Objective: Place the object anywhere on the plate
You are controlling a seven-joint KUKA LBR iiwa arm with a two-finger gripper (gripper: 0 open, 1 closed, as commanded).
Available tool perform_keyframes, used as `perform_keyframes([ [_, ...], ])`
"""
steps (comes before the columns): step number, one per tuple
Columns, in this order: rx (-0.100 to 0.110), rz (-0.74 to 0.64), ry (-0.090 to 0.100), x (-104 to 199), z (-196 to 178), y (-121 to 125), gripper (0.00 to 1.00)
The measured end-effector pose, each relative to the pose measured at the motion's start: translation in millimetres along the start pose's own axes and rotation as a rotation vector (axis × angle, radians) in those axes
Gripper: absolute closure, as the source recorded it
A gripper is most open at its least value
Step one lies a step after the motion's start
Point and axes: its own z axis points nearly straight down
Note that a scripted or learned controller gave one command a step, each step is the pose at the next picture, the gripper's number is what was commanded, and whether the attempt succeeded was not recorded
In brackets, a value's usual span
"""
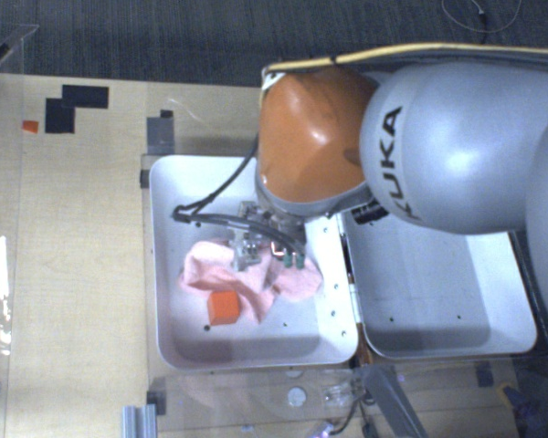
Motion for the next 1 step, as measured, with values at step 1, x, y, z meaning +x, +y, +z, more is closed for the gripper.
perform_keyframes([
  [1,0.0,0.0,0.0,-0.1,-0.1,-0.1,0.0],
])
